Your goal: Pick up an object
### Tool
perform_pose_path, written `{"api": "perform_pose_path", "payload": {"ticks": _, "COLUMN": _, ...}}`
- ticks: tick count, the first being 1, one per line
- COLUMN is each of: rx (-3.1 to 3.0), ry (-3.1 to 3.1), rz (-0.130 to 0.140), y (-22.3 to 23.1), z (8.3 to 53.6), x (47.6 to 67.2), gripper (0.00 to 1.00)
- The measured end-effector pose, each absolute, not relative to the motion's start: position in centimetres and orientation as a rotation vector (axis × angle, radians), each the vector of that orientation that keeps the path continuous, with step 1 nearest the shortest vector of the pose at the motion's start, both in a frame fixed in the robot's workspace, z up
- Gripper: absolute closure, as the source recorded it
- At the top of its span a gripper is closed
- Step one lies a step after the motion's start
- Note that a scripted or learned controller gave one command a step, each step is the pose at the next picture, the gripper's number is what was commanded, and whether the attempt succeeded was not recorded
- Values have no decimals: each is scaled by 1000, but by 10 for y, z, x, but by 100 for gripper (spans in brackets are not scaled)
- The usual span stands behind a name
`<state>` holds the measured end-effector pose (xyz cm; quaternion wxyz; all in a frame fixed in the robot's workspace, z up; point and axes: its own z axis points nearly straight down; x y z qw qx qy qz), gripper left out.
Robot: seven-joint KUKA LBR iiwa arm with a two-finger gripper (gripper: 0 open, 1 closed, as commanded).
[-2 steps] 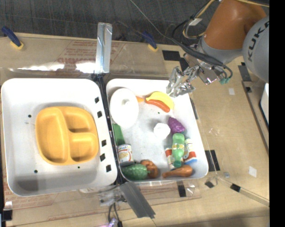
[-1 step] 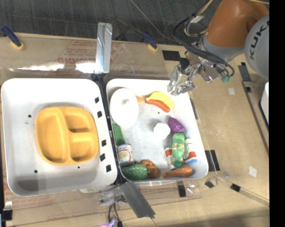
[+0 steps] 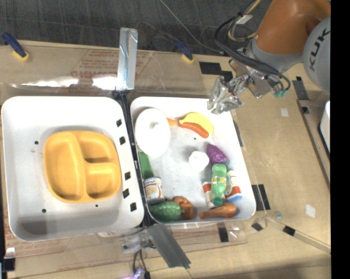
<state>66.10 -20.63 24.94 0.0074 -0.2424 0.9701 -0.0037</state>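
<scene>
Toys lay heaped in the right bin (image 3: 244, 173): a white bowl (image 3: 152, 131), a purple eggplant (image 3: 216, 153), a green bottle (image 3: 219, 178). The gripper (image 3: 224, 99) hung above that bin's far right corner, carrying nothing; whether it was spread, I could not tell. The approach seemed underway; next it needed to descend onto one piece.
</scene>
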Motion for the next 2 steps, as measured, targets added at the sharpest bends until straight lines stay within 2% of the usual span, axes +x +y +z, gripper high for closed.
{"api": "perform_pose_path", "payload": {"ticks": 1, "rx": -861, "ry": 3021, "rz": 1, "y": -182, "z": 226, "x": 607, "gripper": 100}}
{"api": "perform_pose_path", "payload": {"ticks": 2, "rx": -1017, "ry": 2967, "rz": -4, "y": -197, "z": 252, "x": 658, "gripper": 100}}
